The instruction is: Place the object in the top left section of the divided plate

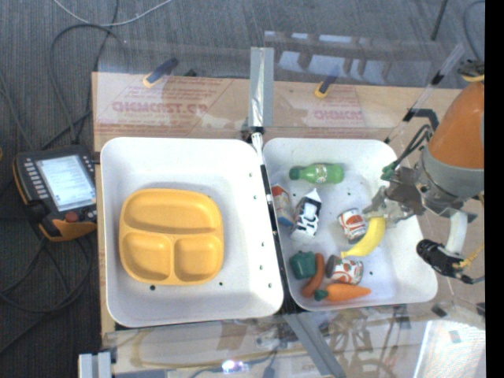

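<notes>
A yellow divided plate (171,235) lies in the left bin (134,152), with one long section at the back and two smaller ones at the front; nothing lies on it. My gripper (388,201) hangs over the right side of the right bin (358,150), just above the upper end of a banana (365,239) and beside a red and white can (353,224). I see nothing held in it.
The right bin also holds a green bottle (317,173), a black and white carton (308,215), a small red-capped item (281,203), a green pepper (302,264), a sausage (315,276), a carrot (343,293) and a second can (346,271). A teach pendant (59,183) lies left of the bench.
</notes>
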You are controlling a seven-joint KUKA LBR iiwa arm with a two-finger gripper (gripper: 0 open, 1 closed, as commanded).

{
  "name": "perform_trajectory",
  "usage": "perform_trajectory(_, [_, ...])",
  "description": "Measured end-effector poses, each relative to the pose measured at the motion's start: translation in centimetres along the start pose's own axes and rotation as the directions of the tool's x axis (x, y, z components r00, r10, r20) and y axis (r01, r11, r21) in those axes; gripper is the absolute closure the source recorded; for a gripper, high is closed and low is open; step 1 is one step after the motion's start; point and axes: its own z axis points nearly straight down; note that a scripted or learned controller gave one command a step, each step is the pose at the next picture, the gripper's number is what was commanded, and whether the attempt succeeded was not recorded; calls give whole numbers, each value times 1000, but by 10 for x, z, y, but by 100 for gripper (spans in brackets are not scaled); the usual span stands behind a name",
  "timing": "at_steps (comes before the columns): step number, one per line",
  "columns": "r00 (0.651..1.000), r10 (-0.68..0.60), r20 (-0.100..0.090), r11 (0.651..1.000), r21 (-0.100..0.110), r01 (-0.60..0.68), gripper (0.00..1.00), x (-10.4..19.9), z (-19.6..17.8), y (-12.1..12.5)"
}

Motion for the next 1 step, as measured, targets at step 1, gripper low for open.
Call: perform_trajectory(1, [978, -206, -1, 978, 2, 206, 100, 77, 29, -37])
